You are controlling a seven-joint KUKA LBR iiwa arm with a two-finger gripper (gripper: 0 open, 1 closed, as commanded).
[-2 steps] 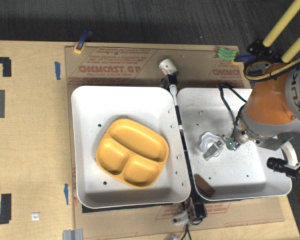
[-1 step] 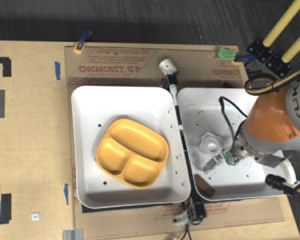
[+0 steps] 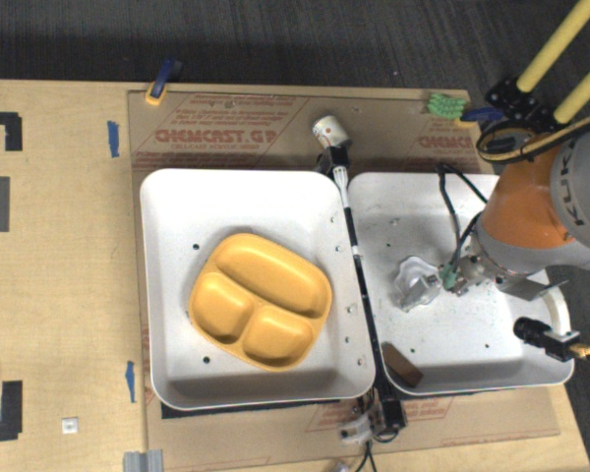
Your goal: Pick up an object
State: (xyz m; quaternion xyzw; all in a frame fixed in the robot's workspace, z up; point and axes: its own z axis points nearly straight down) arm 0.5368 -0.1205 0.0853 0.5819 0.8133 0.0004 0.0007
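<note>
Two bins set side by side on the bench [image 3: 59,293]. Left bin [image 3: 167,264]: one sectioned tray [image 3: 261,300], lying centrally. Right bin [image 3: 492,357]: a crumpled object [image 3: 413,283] left of centre; a small block [image 3: 401,364] at the near-left corner.

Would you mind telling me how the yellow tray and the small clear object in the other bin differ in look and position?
The yellow tray is opaque and large, filling much of the left bin; the clear object is see-through and far smaller, taking little of the right bin. The yellow tray lies well apart from the arm; the clear object sits right beside the end effector. The yellow tray shows three moulded sections; the clear object looks crumpled. Both rest on a white bin floor.
</note>
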